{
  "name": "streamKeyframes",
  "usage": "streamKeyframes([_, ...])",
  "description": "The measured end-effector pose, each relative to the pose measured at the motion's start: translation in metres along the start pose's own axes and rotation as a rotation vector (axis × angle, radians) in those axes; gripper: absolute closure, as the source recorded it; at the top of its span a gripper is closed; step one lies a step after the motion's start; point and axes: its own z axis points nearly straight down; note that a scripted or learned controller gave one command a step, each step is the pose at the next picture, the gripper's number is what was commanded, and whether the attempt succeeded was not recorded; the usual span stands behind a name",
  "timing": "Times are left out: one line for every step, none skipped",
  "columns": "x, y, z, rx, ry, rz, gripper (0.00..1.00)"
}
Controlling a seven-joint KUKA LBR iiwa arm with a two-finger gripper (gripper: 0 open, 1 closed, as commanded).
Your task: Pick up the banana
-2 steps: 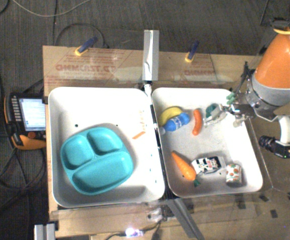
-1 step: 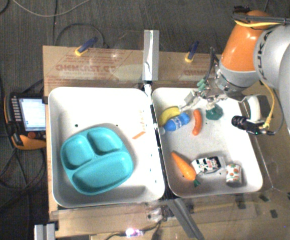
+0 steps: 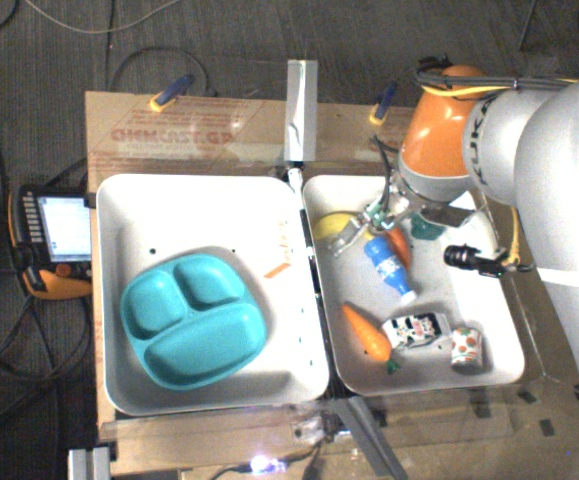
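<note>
The yellow banana [image 3: 329,225] lies in the back left corner of the right bin [image 3: 509,363], close to the wall between the two bins. My gripper [image 3: 361,228] is low in that bin, right at the banana's right end, and overlaps it in the camera view. The grey wrist with the orange band [image 3: 439,138] rises behind it and hides part of the bin's back.
A blue bottle [image 3: 390,266] lies just right of the gripper, next to a small carrot [image 3: 400,247] and a teal object [image 3: 427,230]. A larger carrot [image 3: 366,332], a black-and-white carton [image 3: 414,329] and a white patterned cup [image 3: 466,346] sit at the front. The left bin [image 3: 119,203] holds a teal divided plate [image 3: 196,318].
</note>
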Motion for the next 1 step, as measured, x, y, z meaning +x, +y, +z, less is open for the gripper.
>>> streamKeyframes([0.0032,-0.0028,0.0051,-0.008,-0.004,0.027,0.00])
